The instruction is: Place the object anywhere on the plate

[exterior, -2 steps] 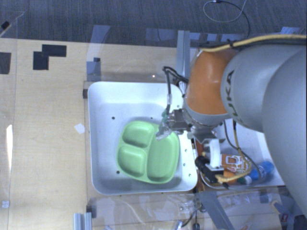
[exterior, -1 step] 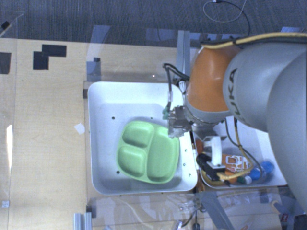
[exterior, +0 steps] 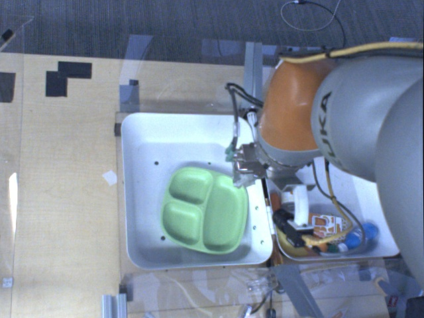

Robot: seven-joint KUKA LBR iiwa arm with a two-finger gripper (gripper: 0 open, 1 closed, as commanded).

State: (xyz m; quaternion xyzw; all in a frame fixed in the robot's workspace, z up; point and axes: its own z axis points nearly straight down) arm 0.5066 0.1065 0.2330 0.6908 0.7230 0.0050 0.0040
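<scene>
Camera view: our pincer (exterior: 240,171) hangs over the green three-compartment plastic plate (exterior: 205,210) at the left bin's right edge; its grip we cannot tell. Object unidentified among right-bin clutter (exterior: 324,234); next, confirm a grasp.

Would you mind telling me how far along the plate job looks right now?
Nothing looks placed yet: the green plate in the left bin has nothing lying on it. The hand sits at the plate's upper right edge; what it carries, if anything, is unclear. Several objects lie in the right bin.
</scene>
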